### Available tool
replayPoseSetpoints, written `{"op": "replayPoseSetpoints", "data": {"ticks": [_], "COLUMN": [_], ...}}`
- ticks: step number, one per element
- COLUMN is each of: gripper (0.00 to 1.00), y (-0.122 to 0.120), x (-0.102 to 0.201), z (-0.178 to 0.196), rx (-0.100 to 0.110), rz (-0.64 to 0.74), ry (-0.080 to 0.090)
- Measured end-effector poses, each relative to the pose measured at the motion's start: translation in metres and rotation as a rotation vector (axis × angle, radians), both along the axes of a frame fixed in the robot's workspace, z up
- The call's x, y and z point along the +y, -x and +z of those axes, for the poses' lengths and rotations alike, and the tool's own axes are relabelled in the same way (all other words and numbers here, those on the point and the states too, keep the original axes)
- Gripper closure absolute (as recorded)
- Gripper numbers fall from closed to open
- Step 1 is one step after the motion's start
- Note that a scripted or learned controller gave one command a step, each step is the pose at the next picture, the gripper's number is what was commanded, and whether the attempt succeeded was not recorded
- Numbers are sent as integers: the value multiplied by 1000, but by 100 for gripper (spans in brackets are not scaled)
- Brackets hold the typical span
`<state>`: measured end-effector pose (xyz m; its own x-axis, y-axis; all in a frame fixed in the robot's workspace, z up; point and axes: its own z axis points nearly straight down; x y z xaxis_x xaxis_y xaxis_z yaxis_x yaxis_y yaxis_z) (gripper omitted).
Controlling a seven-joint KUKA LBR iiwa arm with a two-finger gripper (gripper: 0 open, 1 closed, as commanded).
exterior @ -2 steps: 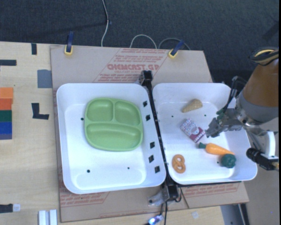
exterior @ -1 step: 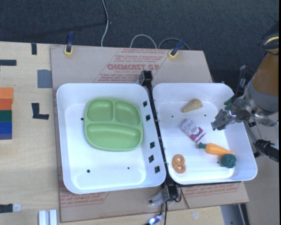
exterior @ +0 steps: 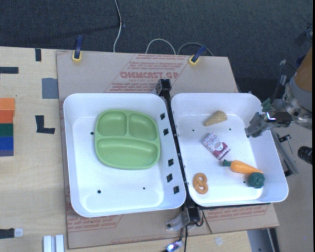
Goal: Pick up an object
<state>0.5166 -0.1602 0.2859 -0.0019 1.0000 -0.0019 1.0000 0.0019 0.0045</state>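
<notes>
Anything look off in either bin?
Nothing stands out. The green plate lies flat in the left bin. In the right bin, the carrot, pretzel, packet and bread piece lie apart, nothing spilled.

On my feed the arm [exterior: 304,96] is grey with a tan-orange band above the wrist. The gripper [exterior: 254,126] is dark grey metal with a pale silvery block behind it, and black fittings sit along its underside.
</notes>
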Motion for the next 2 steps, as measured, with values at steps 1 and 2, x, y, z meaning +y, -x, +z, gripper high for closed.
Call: {"op": "replayPoseSetpoints", "data": {"ticks": [1,2], "gripper": [100,100], "y": [-10,-28], "x": [55,107], "z": [-21,-27], "rx": [6,6], "rz": [4,5], "ry": [-3,-3]}}
